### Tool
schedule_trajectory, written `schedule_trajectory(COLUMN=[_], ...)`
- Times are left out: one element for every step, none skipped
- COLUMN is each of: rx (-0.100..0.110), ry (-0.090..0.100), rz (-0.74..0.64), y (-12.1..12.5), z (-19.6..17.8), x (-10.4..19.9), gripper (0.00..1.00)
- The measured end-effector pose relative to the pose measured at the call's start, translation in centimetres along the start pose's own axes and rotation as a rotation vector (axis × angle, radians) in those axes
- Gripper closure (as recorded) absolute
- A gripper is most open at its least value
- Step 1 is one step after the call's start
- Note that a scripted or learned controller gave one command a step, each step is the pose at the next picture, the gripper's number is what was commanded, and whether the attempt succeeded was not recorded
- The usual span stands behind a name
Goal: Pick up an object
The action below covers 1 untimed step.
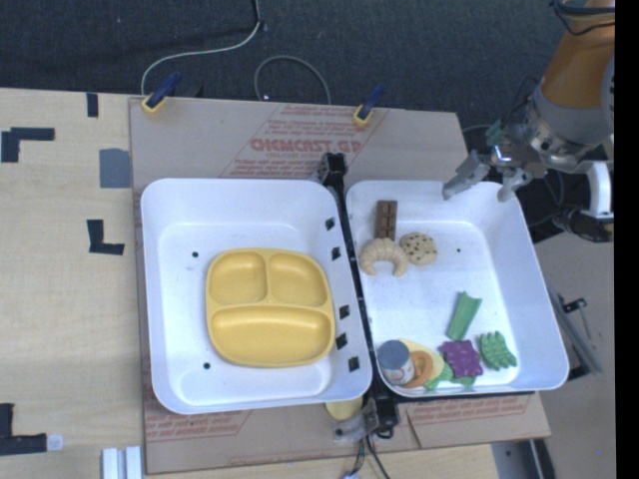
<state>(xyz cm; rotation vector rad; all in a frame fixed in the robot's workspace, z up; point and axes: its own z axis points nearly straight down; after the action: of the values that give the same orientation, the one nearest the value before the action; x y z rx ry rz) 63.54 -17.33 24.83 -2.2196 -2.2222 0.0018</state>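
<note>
My gripper (486, 184) hangs open over the far right corner of the right bin (534, 267), with nothing between its fingers. In that bin lie a brown chocolate bar (385, 218), a croissant (383, 256) and a cookie (417, 247) towards the far left. A green stick (463, 315) lies lower down. Along the near edge sit a small can (396, 361), an orange slice (426, 367), purple grapes (461, 358) and a green leafy piece (496, 350). All of these lie well below and left of the gripper.
The left bin (170, 267) holds a yellow divided plate (270, 304). Black clips (342, 312) line the seam between the bins. Both bins rest on a cardboard sheet (290, 143) held by two clamps at its far edge.
</note>
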Motion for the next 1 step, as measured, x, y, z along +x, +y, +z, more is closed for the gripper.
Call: schedule_trajectory(rx=[0.010], ry=[0.004], rz=[-0.005], y=[3.08], z=[16.33], x=[5.88], gripper=[0.00])
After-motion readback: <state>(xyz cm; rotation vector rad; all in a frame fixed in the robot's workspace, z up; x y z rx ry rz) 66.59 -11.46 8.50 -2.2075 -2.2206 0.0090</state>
